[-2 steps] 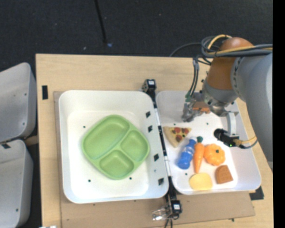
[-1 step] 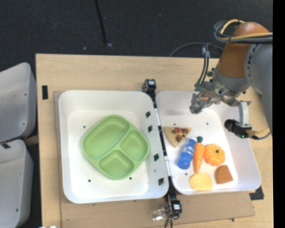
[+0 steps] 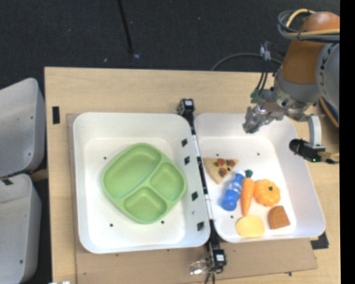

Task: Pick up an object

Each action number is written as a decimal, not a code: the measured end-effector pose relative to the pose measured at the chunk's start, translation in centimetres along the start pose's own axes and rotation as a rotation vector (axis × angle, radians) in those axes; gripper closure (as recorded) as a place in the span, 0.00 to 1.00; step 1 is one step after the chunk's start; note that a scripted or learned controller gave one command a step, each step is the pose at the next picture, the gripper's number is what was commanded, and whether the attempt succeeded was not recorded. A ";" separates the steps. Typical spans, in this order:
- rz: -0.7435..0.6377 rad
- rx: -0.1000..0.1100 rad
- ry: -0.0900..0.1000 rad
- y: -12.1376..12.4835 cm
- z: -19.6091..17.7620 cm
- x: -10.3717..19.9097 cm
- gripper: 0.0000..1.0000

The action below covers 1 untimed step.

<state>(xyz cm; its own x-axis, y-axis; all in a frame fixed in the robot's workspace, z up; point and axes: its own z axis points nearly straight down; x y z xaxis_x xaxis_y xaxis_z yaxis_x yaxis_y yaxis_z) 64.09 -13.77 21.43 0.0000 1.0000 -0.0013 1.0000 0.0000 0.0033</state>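
In the right bin lie a pizza slice, a blue bottle, an orange carrot, a small orange pumpkin, a yellow lemon-like piece and a brown cookie-like piece. My gripper hangs over the bin's far edge, up and to the right of the pizza slice, well apart from every object. Nothing shows beneath it or in its grasp.
The left bin holds a green divided plate. A black ridge with clips separates the bins. A black cable runs over the dark floor behind the bench. White chairs stand at the left.
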 end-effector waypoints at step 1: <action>-0.005 0.006 0.002 -0.8 0.5 4.5 1.00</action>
<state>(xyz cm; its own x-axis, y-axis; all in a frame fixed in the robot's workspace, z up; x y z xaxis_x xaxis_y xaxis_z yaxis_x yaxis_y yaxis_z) 63.27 -9.28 20.90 -0.0054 1.0000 0.0004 1.0000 0.0054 -0.0023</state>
